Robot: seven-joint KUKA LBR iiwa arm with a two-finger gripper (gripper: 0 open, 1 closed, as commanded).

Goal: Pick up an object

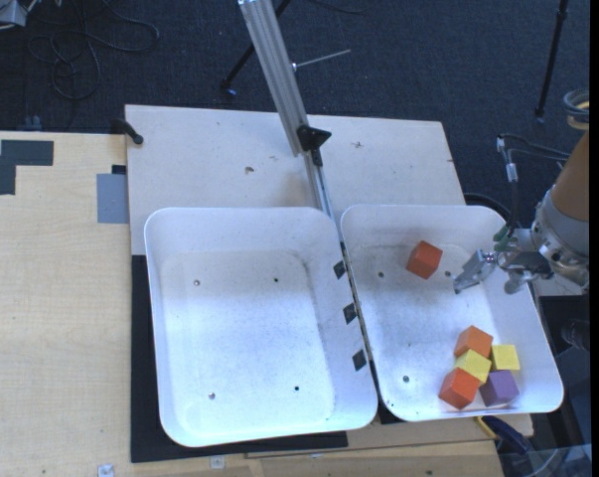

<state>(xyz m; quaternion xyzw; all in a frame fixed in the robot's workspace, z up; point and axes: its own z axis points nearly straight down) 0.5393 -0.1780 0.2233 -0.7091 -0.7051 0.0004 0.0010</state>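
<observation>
A red-orange cube [424,259] lies alone in the upper part of the right bin [398,229]. In that bin's near right corner is a cluster of cubes: orange [473,342], two yellow ones [506,357] [471,366], red-orange [458,389] and purple [499,388]. My gripper [490,278] hangs over the right bin's right side, to the right of the lone cube and above the cluster. It is open, its fingers [467,275] spread with nothing between them. The grey arm enters from the right edge.
The left bin [180,229] sits beside the right one, with black clips [349,311] along the shared rim. A slanted aluminium post [279,68] rises behind the bins. A wooden bench top [51,296] extends to the left.
</observation>
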